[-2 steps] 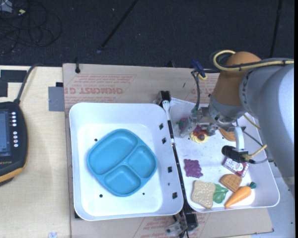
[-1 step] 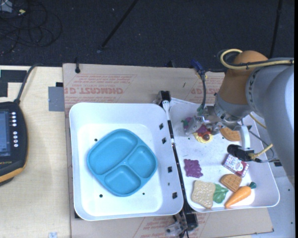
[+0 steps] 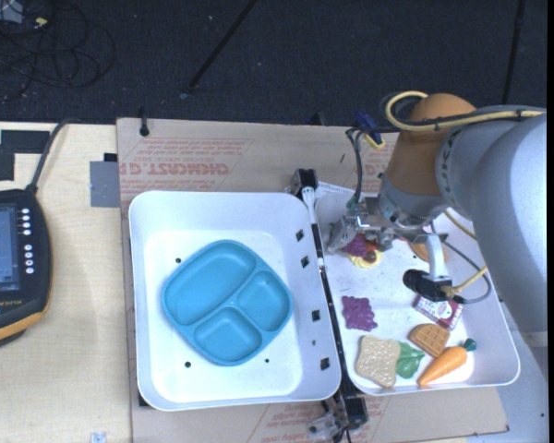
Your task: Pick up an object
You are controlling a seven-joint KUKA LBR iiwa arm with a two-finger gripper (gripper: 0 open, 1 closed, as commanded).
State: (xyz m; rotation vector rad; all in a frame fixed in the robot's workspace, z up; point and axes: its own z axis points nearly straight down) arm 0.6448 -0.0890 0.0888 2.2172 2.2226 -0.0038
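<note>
The gripper (image 3: pixel 365 238) sits low over the back of the right bin (image 3: pixel 499 363), just over a small purple and yellow toy (image 3: pixel 363 251); the wrist and cables crowd it, so whether the jaws are wide, narrow or closed on anything cannot be told, and no hold on the toy can be claimed; by its place under the gripper, that toy is likely the thing to be picked, lying near the bin's left wall, apart from the other pieces; it looks like light moulded plastic, stiff and smooth, probably a little slippery, small enough to tip or skid if pinched off centre, so a grip across its narrow middle seems safest; nearer the front lies a flat purple grape cluster (image 3: pixel 358 312), bumpy in outline and low, hard to get under; at the front edge sit a toast slice (image 3: pixel 379 361), tan and speckled, a green piece (image 3: pixel 408 362) just beside it, a waffle (image 3: pixel 429 338) with a grid face, and a tapered orange carrot (image 3: pixel 443 365), all seemingly rigid play food; a dark packet (image 3: pixel 440 310) lies further right; the left bin (image 3: pixel 148 358) holds a glossy blue tray (image 3: pixel 226 301) with three compartments, broad and shallow, awkward for a two-finger pinch except at its rim.
</note>
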